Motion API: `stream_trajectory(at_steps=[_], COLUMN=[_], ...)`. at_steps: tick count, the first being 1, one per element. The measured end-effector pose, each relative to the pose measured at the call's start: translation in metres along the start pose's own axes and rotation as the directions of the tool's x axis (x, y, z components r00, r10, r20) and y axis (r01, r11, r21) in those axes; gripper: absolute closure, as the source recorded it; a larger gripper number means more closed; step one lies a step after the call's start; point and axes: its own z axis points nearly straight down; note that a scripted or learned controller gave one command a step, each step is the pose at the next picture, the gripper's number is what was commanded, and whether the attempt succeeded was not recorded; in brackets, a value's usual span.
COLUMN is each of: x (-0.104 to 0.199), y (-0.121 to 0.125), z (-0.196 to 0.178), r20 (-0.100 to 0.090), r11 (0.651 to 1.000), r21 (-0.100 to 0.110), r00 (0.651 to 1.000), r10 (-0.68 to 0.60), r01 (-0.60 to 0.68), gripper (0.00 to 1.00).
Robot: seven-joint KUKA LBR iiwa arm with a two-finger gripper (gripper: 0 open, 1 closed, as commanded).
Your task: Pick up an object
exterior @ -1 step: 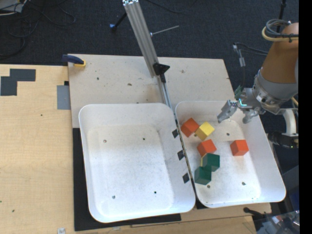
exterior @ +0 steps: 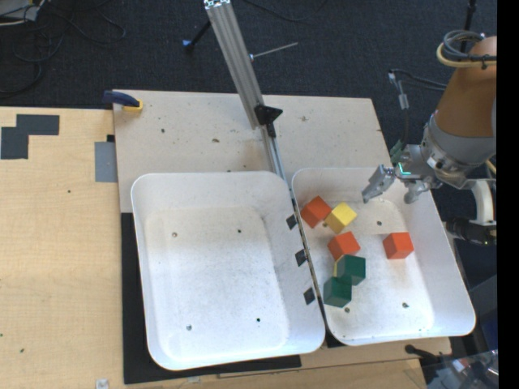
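Arm: the grey arm with the orange band (exterior: 470,96) comes in from the right side.

Gripper: the gripper (exterior: 397,186) hangs over the top edge of the right bin (exterior: 454,298). Its two fingers are spread apart, one pointing left and one to the right. There is nothing between them.

Blocks: all the blocks lie on the floor of the right bin. An orange block (exterior: 316,211) and a yellow block (exterior: 342,215) touch near the middle wall. Below them sit another orange block (exterior: 344,245) and two green blocks (exterior: 351,267) (exterior: 337,291), close together in a row going down. One more orange block (exterior: 397,245) sits alone, apart from the others, under the gripper's side of the bin.

Left bin: the left bin (exterior: 154,217) is beside it.

Done so far: I think almost nothing is done. No block is lifted.

Left to do: the gripper has to go down to one block, close on it and lift it. The lone orange block looks easiest, since nothing crowds it.
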Motion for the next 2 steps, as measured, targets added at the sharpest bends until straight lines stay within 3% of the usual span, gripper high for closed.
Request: stream_trajectory(at_steps=[2], x=[-0.002], y=[0.005], z=[0.102], r20=[-0.001], r11=[1.000], r21=[0.003], r00=[1.000], r10=[0.000], r01=[0.000], gripper=[0.00])
